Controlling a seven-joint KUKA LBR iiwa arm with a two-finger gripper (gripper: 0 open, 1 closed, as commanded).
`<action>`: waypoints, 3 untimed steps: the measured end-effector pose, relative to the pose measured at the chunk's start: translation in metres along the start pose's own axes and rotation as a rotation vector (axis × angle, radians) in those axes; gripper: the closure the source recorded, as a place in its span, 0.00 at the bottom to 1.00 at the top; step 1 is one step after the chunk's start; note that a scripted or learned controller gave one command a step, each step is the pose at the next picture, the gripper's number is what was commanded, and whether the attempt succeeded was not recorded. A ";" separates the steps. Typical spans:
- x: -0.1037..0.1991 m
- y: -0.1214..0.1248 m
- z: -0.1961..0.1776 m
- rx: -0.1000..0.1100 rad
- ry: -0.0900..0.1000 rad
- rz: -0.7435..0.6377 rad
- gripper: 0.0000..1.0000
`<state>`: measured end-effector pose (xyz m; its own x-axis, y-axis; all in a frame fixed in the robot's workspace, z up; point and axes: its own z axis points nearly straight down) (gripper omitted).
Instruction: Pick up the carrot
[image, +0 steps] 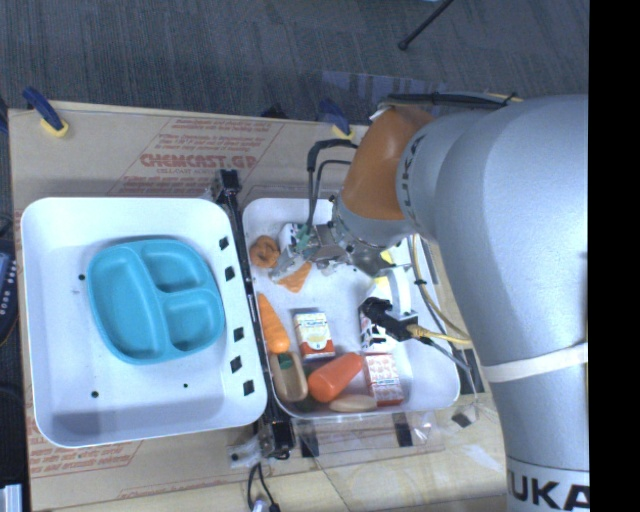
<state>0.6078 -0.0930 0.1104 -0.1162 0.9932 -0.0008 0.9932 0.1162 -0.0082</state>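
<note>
Orange and tapered, the carrot (273, 323) lies along the left wall of the right bin (436, 372), leaning slightly, its narrow tip toward the far end. My pincer (312, 247) hangs over the far part of that same bin, near a small brown pastry (264, 249) and an orange wedge-shaped scrap (294, 276); whether it is open or closed I cannot tell. By my judgement the step in hand is the approach: nothing is grasped yet. The next move calls for travel toward the near-left, then a descent over the carrot's middle, clear of the wall. Right bin also: a small carton (315, 333), a red-orange sausage-like piece (334, 376), a red-and-white packet (382, 373). Left bin (60, 400): a blue divided tray (155, 298).
</note>
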 end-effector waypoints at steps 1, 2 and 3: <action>0.001 0.001 -0.010 -0.001 0.000 -0.003 1.00; 0.001 0.000 -0.010 -0.001 0.000 -0.004 0.00; 0.001 0.001 -0.019 -0.003 -0.001 -0.007 1.00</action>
<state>0.6090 -0.0914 0.1296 -0.1229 0.9924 -0.0016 0.9924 0.1229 -0.0050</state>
